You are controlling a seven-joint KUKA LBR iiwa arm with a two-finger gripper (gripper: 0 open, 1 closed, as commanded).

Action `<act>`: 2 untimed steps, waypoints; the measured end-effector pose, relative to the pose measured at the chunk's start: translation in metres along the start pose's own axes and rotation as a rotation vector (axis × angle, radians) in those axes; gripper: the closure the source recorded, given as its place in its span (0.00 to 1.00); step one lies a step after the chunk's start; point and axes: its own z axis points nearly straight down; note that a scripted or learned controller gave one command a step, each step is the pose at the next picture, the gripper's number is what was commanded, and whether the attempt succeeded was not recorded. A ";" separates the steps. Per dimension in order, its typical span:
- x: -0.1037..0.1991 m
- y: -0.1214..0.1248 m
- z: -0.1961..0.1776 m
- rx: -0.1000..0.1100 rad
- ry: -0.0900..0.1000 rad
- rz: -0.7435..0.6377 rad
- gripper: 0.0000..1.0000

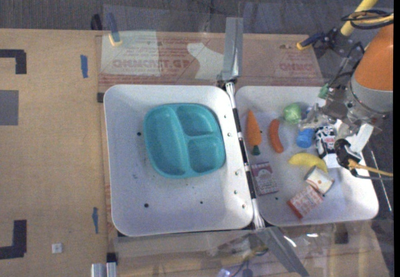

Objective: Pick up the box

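Red-and-white, the box (305, 200) is lying down-left of our tool (329, 120), long axis slanting up to the right. We are hovering above the right bin (359, 210); how the tool stands we cannot tell.

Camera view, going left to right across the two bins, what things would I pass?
Teal divided plate → carrot → dark red box → red sausage-shaped piece → green ball → blue piece. I left out the banana, the two cartons and the gripper: they overlap in left-right position.
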 end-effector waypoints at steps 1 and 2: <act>-0.035 -0.053 0.079 -0.009 0.002 -0.004 0.00; -0.039 -0.051 0.068 -0.013 -0.003 0.003 1.00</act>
